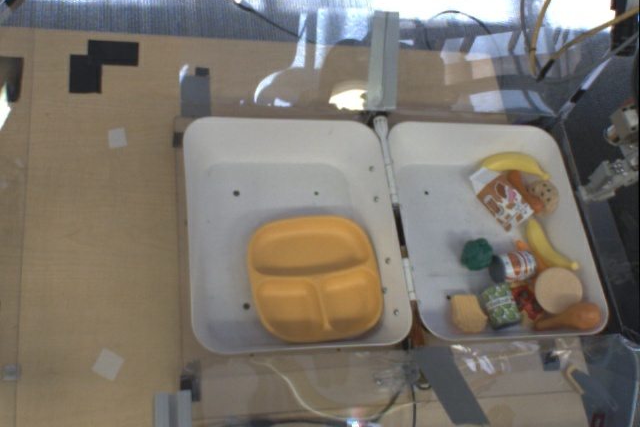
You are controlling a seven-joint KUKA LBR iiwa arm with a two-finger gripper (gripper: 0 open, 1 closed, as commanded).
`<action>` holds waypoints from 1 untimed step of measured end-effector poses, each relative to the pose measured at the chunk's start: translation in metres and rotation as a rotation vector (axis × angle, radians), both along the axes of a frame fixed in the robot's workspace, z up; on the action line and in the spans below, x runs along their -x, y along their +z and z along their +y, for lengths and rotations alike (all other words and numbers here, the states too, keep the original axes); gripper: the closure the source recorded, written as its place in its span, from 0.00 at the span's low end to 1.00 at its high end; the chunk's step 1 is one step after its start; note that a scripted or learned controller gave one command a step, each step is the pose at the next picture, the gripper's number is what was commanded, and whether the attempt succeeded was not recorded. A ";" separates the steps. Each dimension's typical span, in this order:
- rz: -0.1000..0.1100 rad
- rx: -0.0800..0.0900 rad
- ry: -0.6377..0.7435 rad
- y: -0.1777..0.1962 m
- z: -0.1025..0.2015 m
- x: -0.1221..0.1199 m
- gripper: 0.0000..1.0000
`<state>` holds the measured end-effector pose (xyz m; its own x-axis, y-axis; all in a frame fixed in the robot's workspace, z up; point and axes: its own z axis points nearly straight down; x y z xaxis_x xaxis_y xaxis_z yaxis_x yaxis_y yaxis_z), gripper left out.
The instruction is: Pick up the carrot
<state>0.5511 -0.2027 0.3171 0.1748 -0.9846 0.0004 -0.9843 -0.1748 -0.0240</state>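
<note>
The carrot [524, 189] is a short orange piece in the right bin [440, 215]. It lies at the bin's upper right, wedged between a red-and-white carton [503, 200] and a cookie [543, 194], just below a banana [513, 162]. A pale grey part of my gripper [612, 170] shows at the right edge of the view. It sits outside the bin's right wall, well clear of the carrot, and carries nothing that I can see.
The right bin also holds a second banana [547, 246], broccoli [477, 254], a can [516, 266], a green packet [499, 305], a bread piece [467, 313] and a drumstick [572, 317]. A yellow divided tray [314, 277] lies in the left bin [215, 215]. Cables hang at the upper right.
</note>
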 end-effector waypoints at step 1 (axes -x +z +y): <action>-0.008 -0.001 -0.003 0.012 0.001 -0.002 1.00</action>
<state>0.5531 -0.2018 0.3289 0.1721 -0.9851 0.0004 -0.9846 -0.1720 -0.0324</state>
